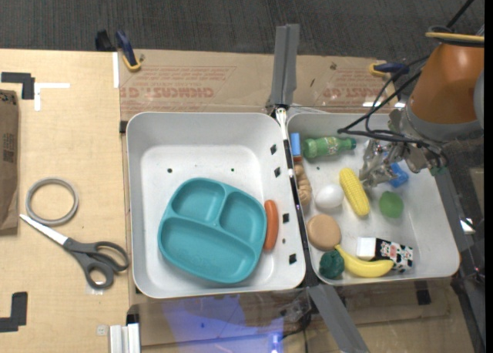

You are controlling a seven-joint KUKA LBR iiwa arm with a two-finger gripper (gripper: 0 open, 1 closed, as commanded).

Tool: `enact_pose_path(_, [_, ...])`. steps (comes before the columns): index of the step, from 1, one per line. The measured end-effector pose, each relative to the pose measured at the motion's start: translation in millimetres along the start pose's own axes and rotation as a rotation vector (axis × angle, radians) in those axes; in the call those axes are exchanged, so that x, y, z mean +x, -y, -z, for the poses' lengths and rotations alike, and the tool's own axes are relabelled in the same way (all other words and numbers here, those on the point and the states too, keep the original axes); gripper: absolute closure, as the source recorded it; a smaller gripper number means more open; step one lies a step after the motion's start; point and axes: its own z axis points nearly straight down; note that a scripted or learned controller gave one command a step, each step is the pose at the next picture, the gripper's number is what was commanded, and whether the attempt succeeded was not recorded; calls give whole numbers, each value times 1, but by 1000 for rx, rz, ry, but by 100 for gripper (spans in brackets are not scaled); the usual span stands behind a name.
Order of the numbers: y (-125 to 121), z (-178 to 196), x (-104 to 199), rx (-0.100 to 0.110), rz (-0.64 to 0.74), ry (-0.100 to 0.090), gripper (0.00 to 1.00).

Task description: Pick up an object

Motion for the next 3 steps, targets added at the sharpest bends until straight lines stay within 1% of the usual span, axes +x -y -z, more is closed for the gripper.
enact_pose_path(1, [0, 0, 0, 0, 0, 0, 0])
enact_pose_path(2, [11, -10, 11, -3, -73, -5, 0])
enact_pose_path(3, [11, 1, 9, 0, -70, 1, 100])
